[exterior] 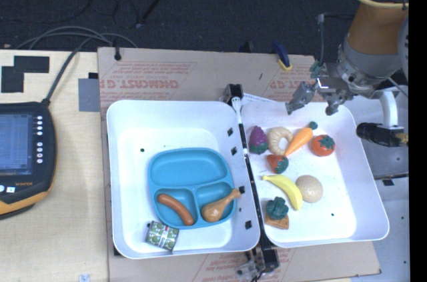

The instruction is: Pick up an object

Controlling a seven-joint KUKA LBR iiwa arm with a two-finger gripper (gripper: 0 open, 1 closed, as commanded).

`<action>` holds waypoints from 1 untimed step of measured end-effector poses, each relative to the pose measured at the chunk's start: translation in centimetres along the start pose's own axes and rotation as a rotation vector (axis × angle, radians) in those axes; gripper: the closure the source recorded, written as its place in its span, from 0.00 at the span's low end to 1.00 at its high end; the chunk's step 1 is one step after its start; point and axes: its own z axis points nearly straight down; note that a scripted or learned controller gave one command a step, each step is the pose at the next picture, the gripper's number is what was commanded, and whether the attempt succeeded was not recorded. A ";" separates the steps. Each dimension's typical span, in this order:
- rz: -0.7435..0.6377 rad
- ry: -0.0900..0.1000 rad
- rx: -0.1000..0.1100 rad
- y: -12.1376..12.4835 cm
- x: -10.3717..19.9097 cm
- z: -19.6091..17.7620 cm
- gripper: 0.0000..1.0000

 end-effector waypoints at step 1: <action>-0.002 -0.003 -0.020 -4.7 2.3 -22.2 0.00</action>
